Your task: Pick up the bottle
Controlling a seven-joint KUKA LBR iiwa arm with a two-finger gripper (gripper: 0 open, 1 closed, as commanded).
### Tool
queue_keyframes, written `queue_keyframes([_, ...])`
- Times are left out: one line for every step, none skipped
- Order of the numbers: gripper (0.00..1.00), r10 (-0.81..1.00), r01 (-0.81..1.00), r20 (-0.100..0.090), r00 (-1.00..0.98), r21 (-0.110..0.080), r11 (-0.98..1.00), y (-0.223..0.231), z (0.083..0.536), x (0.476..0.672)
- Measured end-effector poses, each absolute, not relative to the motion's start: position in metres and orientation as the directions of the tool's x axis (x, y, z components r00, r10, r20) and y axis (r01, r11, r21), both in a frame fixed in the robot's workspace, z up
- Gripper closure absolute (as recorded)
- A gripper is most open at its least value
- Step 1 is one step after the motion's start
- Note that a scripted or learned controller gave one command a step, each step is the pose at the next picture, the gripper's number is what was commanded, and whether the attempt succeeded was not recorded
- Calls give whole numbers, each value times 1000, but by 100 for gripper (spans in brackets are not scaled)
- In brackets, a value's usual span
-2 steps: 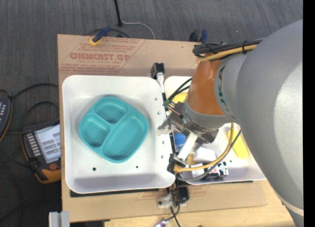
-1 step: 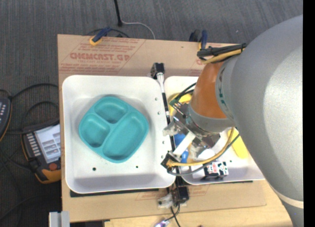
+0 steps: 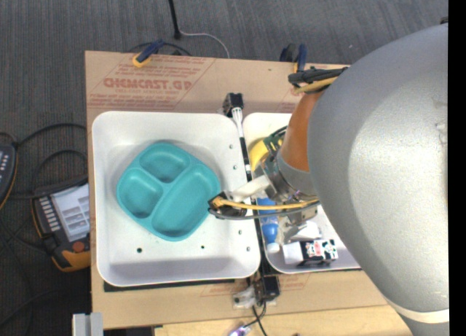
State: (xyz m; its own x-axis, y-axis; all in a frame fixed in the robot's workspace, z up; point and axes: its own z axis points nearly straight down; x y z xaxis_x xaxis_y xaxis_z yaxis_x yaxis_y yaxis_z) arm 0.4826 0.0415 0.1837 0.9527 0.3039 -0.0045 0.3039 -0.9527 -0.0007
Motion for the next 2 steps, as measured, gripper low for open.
queue_keyframes([0, 314, 314, -4, 949, -2, -949, 111, 173, 483])
queue_keyframes([100, 317, 317, -7, 949, -2, -949, 111, 182, 482])
